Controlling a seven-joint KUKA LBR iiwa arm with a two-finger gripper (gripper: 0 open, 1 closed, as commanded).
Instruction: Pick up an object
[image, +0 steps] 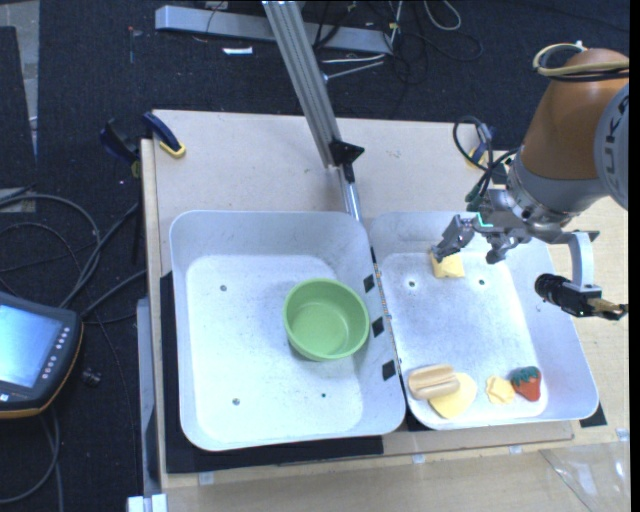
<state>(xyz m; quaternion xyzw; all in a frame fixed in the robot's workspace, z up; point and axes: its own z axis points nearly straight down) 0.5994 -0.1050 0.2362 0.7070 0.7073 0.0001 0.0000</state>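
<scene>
A small yellow block (451, 266) lies at the back of the right bin (470, 320). My gripper (472, 247) hangs just above that bin's back part with its fingers spread open. The left finger (448, 240) is right over the yellow block, and nothing sits between the fingers. Along the right bin's front edge lie a tan bun-shaped piece (432, 379), a pale yellow piece (455, 399), a smaller yellow piece (499, 389) and a red strawberry (527, 383). A green bowl (325, 318) stands upright in the left bin (230, 330).
A slanted metal pole (310, 90) comes down to the bench at the bins' shared back corner. A blue and yellow clamp (160, 135) sits at the bench's back left. The bins' shared rim (385, 330) bears black clips.
</scene>
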